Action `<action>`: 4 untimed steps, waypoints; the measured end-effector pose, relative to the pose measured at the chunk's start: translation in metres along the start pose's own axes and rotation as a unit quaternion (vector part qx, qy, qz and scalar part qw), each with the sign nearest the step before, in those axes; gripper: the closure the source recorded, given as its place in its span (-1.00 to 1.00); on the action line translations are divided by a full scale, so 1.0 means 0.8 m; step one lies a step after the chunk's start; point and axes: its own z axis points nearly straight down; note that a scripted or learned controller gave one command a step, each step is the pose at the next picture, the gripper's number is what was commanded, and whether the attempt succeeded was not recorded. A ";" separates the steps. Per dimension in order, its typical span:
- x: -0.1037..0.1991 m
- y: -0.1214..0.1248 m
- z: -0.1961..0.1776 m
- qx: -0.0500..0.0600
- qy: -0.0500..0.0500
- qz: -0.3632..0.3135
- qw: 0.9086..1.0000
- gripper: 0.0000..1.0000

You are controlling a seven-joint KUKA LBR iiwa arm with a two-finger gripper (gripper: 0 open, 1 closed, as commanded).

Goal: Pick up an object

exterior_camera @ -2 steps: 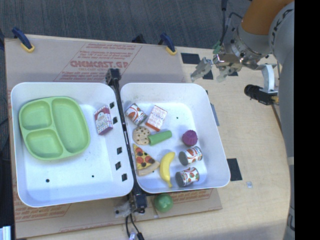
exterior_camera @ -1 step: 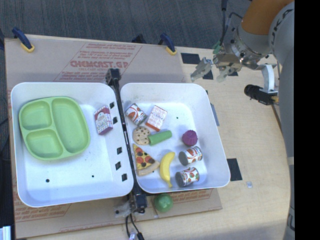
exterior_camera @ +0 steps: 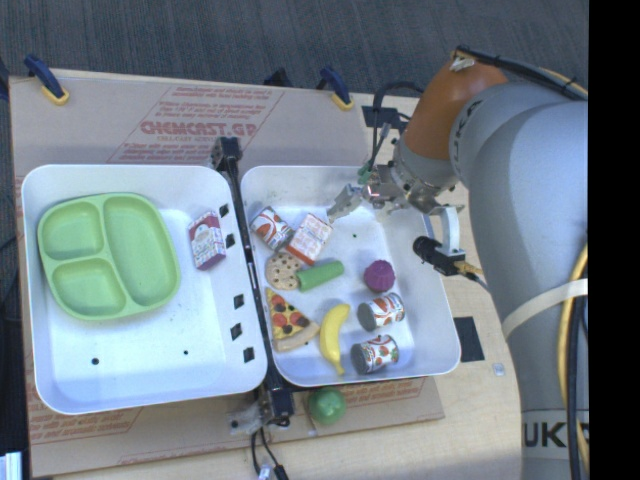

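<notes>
- Your counter (exterior_camera: 470, 388) carries cardboard (exterior_camera: 120, 118) under two white bins (exterior_camera: 60, 368), over grey carpet (exterior_camera: 200, 18).
- At frame right, your arm (exterior_camera: 520, 158) angles down-left; fingers (exterior_camera: 345, 201) spread, holding nothing, just above the small carton (exterior_camera: 310, 238) in the right-hand bin.

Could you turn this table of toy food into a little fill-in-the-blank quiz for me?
1. The light green divided plastic tray lies in the ____ white bin.
2. The yellow toy banana lies in the ____ white bin.
3. The round purple toy fruit sits just above a ____.
4. The small green ball rests ____ both bins.

Missing words: left; right; can; outside
</notes>
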 end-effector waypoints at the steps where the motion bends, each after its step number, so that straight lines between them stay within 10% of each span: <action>1: 0.001 0.000 -0.012 0.001 0.001 -0.002 1.000 1.00; 2: -0.002 -0.079 -0.165 0.000 0.000 0.001 1.000 1.00; 3: 0.050 -0.022 -0.167 0.001 0.000 -0.001 1.000 1.00; 4: 0.108 -0.057 -0.229 0.001 0.001 0.000 1.000 1.00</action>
